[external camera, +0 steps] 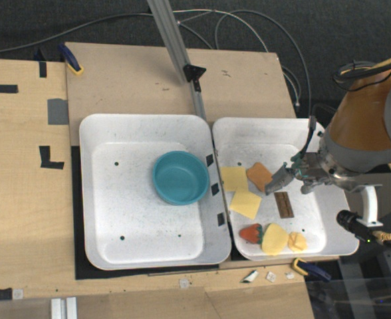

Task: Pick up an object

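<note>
Wooden bench (22,178) under two white bins (102,244)

I'm looking at a robotics lab. Plywood bench (149,78) with tape marks, loose cables (249,18) past its far edge, metal camera pole (165,18), clamps at its corners.

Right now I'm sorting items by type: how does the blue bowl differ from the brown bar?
The blue bowl is round, hollow and wide; the brown bar is a thin, flat, dark strip, much smaller. The bowl sits alone in the left bin; the bar lies in the right bin among other small items, just below the gripper. Both rest on a bin floor, ungrasped.
</note>
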`<action>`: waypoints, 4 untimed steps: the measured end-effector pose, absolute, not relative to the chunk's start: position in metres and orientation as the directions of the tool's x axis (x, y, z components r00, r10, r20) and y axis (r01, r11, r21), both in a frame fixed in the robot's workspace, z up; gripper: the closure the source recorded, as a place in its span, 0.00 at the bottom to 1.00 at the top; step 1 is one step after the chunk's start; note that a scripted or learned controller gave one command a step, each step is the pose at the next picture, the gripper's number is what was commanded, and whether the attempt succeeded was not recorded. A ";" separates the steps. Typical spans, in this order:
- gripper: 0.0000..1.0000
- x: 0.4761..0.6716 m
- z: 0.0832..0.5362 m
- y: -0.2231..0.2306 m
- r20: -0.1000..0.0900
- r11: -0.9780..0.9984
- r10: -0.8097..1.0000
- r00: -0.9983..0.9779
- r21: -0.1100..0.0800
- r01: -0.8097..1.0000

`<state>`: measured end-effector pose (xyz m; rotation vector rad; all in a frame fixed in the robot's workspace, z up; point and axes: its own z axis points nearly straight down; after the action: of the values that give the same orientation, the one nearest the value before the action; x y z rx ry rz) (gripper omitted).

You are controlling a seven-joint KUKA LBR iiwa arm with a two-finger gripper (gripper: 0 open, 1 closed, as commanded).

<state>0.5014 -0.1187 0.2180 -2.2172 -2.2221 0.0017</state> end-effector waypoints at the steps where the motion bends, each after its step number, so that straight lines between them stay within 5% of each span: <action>1: 0.00 0.501 0.218 -0.119 0.001 0.002 1.000 -0.002 -0.002 1.000; 4: 0.00 0.509 0.089 -0.106 0.001 0.001 1.000 -0.001 -0.001 1.000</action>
<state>0.5087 -0.1064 0.0894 -2.2191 -2.2213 0.0003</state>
